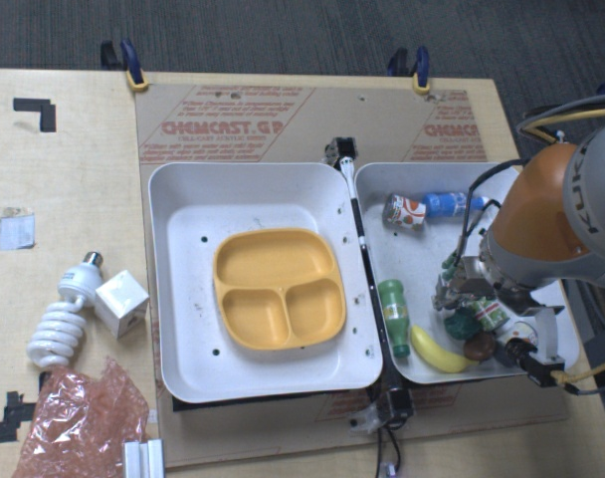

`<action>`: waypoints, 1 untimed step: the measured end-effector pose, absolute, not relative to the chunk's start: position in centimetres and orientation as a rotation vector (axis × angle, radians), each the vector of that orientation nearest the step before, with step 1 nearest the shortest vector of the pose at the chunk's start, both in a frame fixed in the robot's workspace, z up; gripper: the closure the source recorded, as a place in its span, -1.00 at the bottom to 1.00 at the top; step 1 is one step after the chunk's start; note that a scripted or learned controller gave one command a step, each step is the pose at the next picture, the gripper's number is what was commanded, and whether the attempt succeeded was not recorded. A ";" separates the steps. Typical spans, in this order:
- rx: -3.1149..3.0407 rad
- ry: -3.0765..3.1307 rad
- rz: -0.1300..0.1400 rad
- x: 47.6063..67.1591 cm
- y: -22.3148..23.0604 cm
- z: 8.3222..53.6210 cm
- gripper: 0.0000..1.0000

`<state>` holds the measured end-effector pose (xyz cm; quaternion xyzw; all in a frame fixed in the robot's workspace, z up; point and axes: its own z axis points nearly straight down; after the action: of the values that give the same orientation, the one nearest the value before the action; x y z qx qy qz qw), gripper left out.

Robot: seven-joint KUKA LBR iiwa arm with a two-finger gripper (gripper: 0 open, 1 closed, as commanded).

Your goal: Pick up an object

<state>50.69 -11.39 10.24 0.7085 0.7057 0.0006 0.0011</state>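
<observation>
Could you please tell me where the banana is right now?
The banana lies at the right bin's near edge, just right of the green bottle.

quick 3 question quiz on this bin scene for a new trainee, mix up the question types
1. True or false: the yellow divided tray lies in the left bin.
2. Multiple choice: which item lies beside the green bottle near the front of the right bin? A) a light bulb B) a banana C) a white cube
3. Short answer: over which bin is the end effector positioned?

Key
1. True. The tray sits in the middle of the left bin.
2. B. The banana lies just right of the green bottle; the light bulb and white cube are on the bench outside the bins.
3. The right bin, near its front right items.
</observation>
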 end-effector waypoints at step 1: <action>2.220 2.220 0.001 48.9 -4.2 19.2 1.00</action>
<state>48.88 -4.17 19.24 0.7071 0.7071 0.0004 0.0007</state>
